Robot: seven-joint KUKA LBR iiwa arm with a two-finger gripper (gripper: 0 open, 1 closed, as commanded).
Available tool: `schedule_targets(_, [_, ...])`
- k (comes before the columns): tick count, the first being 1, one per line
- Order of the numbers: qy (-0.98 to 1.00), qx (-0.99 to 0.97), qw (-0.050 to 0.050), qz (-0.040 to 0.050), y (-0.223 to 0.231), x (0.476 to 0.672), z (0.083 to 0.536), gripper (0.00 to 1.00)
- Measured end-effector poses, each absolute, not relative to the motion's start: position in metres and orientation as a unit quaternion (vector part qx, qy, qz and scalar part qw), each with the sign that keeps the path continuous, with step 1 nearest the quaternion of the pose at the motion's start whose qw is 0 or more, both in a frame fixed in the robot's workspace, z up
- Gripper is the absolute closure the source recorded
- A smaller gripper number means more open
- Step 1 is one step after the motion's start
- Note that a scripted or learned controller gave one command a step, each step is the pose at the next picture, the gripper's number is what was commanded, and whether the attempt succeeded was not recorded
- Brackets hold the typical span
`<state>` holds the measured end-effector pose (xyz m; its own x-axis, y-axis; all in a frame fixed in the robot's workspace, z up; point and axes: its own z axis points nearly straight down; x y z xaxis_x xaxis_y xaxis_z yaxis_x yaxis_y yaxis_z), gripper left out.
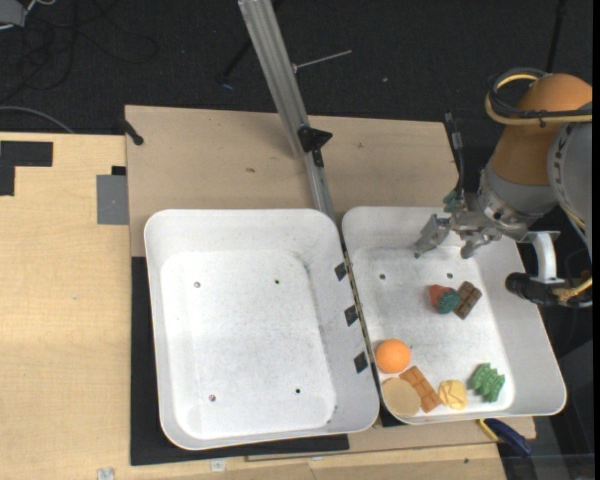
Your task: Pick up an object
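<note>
A: Worktop (230,158) carries two bins. Why is the arm (535,138) up at the right bin's (525,388) far edge?

B: Hovering, I'd judge, ahead of a pick. End effector (450,236) is spread, nothing between the fingers.

A: Targets?

B: All in the right bin: orange ball (393,355), green toy (487,381), a red-teal-brown cluster (453,298) nearest. Left bin (180,233) sits alongside.

A: Unclear bits?

B: Cluster pieces too small to identify; the arm's base is cut off.

White bins (245,233), orange ball (393,355), green toy (487,381), brown block (467,299), yellow piece (452,395), tan bench (50,268).
</note>
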<state>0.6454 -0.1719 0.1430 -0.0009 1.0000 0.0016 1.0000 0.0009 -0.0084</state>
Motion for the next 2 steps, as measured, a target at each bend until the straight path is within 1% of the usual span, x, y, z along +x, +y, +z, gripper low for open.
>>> schedule_targets(1, [-0.708, -0.707, 0.003, 0.002, -0.17, 0.644, 0.089, 0.0])
schedule_targets(2, [-0.708, -0.707, 0.001, 0.0004, -0.171, 0.646, 0.103, 1.0])
